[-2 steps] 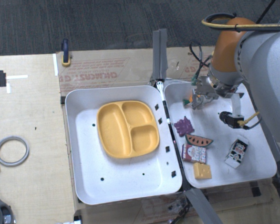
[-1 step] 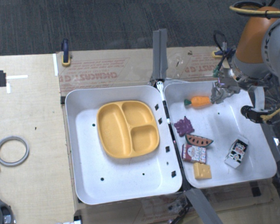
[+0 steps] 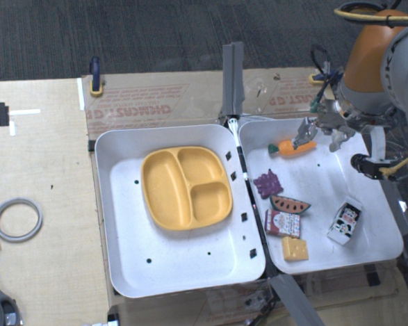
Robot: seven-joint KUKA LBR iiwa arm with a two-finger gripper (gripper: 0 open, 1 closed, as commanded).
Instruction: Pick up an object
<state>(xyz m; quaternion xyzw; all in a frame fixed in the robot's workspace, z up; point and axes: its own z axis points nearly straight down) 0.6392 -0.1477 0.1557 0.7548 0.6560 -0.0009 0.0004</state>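
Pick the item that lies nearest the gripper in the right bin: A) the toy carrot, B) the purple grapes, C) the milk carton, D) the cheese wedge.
A: the gripper sits right at the carrot near the bin's far wall, while the cheese, carton and grapes lie farther toward the near side.

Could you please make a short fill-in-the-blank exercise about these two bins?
1. The yellow plate lies in the ____ bin.
2. The claw is over the ____ in the right bin.
3. The cheese lies just below the ____ box.

Missing words: left; carrot; red
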